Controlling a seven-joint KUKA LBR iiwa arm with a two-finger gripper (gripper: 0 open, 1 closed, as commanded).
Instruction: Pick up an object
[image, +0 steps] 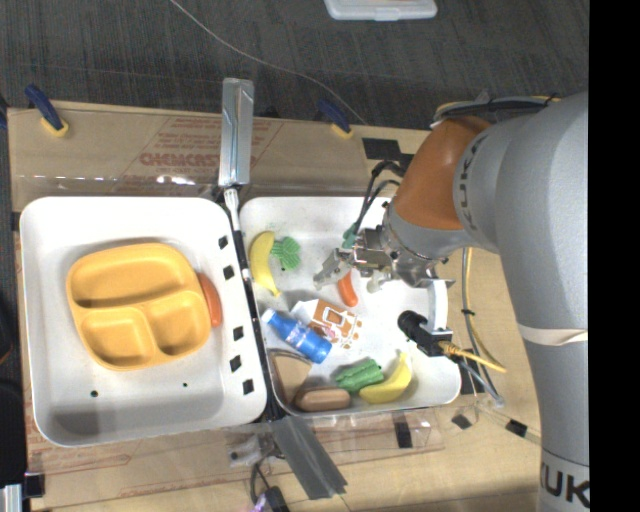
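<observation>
- Carrot (347, 290) is our likeliest target: a small orange toy piece lying on the floor of the right bin (300, 212), directly below the gripper (357, 262) in the picture.
- Its long axis runs roughly up and down in the view, tilted a little, with its upper end tucked between the metal fingers; we judge the fingers to be spread around it rather than pressed onto it, so we do not call it held.
- We think the coming move turns on closing across the carrot's narrow width before lifting.
- Neighbours sit close: a white and orange printed box (336, 321) just below the carrot, a blue bottle (297, 335) beside that, and a green leafy toy (287, 252) with a yellow banana (262, 262) to the left.
- Near the bin's lower edge lie a second banana (392, 379), a green pepper-like piece (357, 375) and a brown oblong (322, 399); all look like smooth moulded plastic.
- The left bin (120, 420) holds a yellow divided tray (138, 302), matte and rounded, with something orange at its right edge.
</observation>
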